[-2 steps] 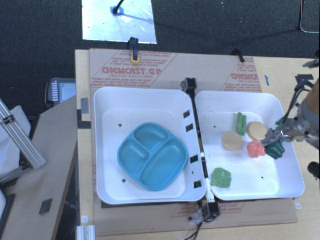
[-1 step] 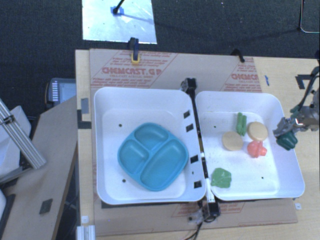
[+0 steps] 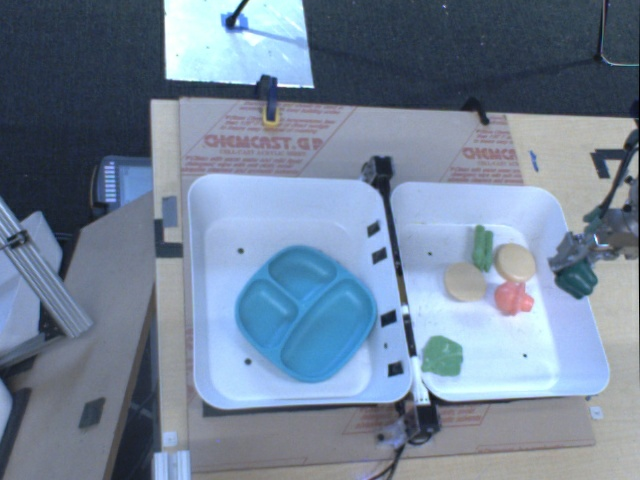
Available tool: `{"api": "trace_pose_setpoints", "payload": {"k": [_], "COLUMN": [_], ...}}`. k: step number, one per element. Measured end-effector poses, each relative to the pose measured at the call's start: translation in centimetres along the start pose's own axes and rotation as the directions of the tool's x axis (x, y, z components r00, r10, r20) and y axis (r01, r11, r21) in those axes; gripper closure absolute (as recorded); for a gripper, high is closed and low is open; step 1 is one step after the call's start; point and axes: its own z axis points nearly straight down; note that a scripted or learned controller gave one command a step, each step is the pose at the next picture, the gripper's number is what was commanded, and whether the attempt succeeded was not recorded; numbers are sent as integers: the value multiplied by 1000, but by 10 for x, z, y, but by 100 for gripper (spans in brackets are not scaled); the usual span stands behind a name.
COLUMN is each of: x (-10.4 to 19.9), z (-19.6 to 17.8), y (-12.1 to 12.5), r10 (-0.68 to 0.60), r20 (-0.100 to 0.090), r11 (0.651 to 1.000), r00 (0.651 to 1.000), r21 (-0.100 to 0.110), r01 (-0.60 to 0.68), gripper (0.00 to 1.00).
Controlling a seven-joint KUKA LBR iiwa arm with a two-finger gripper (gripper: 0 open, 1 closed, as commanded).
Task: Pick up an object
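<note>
My gripper (image 3: pixel 574 266) reaches in from the right, over the right rim of the right bin (image 3: pixel 500 380). A small dark green object (image 3: pixel 577 282) sits between its fingertips, and the gripper is shut on it. On the bin floor to its left lie a red piece (image 3: pixel 513 299), a yellow-topped round piece (image 3: pixel 515 262), a beige disc (image 3: pixel 465 282) and a slim green pod (image 3: pixel 483 248). A light green leafy piece (image 3: pixel 442 356) rests near the bin's front left corner.
The left bin (image 3: pixel 215 218) holds a blue compartment tray (image 3: pixel 305 311). A black divider with clips (image 3: pixel 392 268) runs between the bins. Both bins sit on a cardboard sheet (image 3: pixel 330 138). A metal frame (image 3: pixel 35 268) stands at the far left.
</note>
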Motion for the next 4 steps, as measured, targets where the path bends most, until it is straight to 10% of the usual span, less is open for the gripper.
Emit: {"api": "trace_pose_setpoints", "payload": {"k": [4], "x": [207], "z": [12], "y": [62], "r10": [-2], "r20": [-2], "r11": [1000], "r00": [1000], "r21": [0], "r01": [2], "gripper": [100]}}
